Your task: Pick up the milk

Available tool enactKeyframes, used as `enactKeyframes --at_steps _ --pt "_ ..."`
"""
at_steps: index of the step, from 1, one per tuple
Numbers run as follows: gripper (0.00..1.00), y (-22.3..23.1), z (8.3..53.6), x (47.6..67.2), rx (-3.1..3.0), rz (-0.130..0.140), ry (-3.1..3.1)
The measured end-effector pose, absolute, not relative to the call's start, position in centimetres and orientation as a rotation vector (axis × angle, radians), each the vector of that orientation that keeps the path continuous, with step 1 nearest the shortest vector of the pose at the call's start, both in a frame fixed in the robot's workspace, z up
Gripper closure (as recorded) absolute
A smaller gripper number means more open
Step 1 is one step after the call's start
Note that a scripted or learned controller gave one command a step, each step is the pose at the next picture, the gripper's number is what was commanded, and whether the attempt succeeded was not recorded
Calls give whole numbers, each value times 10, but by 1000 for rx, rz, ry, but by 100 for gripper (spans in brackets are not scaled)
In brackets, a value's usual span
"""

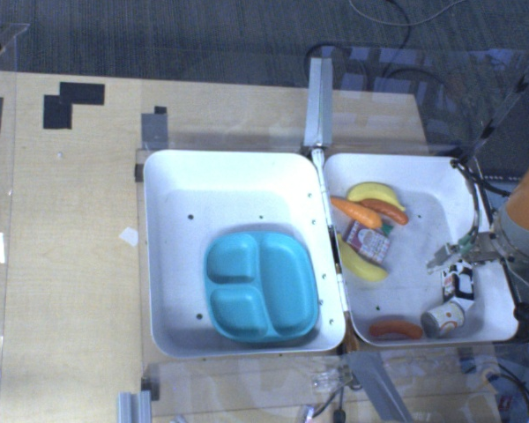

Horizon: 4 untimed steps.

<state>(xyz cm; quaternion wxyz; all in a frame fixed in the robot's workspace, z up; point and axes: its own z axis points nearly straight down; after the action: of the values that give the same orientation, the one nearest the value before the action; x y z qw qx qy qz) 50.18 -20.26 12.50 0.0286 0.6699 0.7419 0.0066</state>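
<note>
— Where's the milk (459,281)?
— At the right bin's (423,173) right edge, just under the gripper (465,252); whether its jaws are open, I cannot tell.
— What's nearby?
— A grey can (443,318) and sausage (395,330) along the near wall; banana (370,267), carrot (354,211) and packet (368,240) toward the left wall. The milk's outline is blurry.

Not much of the arm (522,218) to go on, it's just poking in at the right edge. There's a rounded orange chunk up top, that's the band, then a grey cylindrical section under it with a darker ring along the bottom. Thin black cables loop around it and trail off above and below. The gripper (458,258) end is skinny metal-looking bits, greyish with some dark parts, too small and blurry to pick out screws or markings.
</note>
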Motion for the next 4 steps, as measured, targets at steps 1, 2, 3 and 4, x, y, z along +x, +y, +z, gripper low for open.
enactKeyframes --at_steps 1,2,3,4 --pt "100 -203 138 505 2059 25 2283" --pt "100 -205 214 510 2161 4 2271" --pt "100 -162 175 504 2262 3 2175" --pt "0 -162 175 504 2263 4 2174"
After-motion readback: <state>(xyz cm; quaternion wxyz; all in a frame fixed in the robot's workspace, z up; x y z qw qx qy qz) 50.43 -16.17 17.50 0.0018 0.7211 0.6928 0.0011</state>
